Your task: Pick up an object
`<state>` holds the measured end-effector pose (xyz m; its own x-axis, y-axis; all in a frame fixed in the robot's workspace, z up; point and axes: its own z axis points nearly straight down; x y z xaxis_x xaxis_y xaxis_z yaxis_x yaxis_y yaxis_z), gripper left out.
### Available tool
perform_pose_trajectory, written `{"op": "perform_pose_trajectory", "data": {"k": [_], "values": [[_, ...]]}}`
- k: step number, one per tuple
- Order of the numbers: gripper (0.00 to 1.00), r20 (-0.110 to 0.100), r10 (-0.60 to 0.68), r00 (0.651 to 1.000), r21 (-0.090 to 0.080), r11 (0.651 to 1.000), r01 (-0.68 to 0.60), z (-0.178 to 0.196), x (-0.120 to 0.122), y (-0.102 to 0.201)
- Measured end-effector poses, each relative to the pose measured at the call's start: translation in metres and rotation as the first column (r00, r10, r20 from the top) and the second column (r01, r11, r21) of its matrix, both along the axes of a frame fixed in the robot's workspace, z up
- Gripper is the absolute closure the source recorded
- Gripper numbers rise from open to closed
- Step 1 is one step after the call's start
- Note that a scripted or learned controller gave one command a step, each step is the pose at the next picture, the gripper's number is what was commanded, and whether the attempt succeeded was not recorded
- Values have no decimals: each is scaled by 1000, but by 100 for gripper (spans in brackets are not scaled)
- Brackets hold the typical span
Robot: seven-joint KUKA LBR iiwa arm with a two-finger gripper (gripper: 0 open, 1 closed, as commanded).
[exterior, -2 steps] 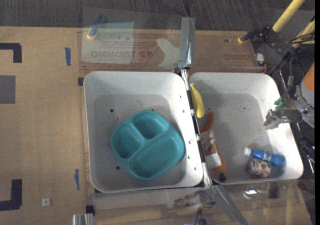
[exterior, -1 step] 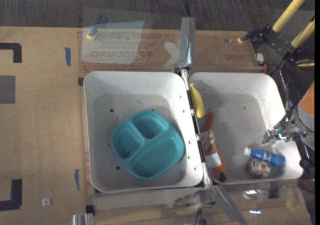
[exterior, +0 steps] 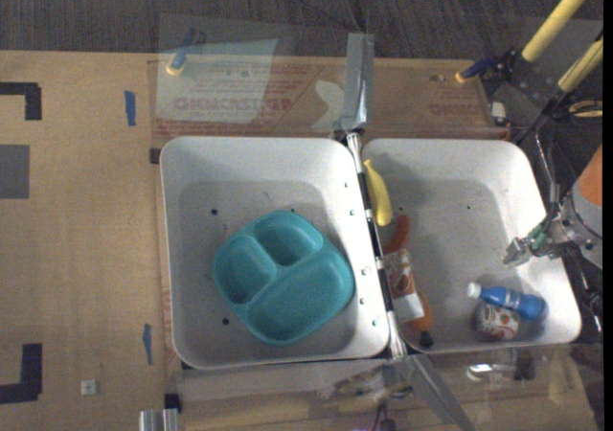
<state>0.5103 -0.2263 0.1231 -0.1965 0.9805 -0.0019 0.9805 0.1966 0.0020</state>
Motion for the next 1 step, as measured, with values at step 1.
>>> {"op": "perform_pose_trajectory", "data": {"k": [1], "values": [[0,-1,25,1000,3,1000,-25,-32,-15,91]]}}
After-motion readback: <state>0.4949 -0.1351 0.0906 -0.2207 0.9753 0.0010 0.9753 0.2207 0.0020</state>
